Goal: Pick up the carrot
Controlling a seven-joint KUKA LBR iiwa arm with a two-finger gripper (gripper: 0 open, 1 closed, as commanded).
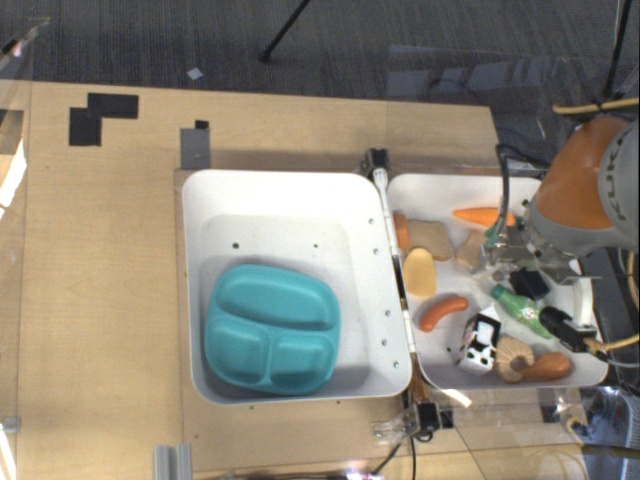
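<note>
Carrot (478,215) lies in the right bin (440,185), toward its upper edge, right of centre in the frame. Its long axis runs nearly level across the picture, the thin tip pointing left and the thick end right, where a bit of green shows. Gripper (497,255) sits just below and slightly right of that thick end, very near it. Whether the tool is clenched or released, I cannot tell. Teal tray (270,326) rests in the left bin (280,190), well apart.

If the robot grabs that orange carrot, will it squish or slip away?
The carrot looks like a smooth, rigid toy, so it probably won't squish. Its tapered, rounded shape may slip between the fingers or roll when nudged. It appears small, so likely light.
</note>
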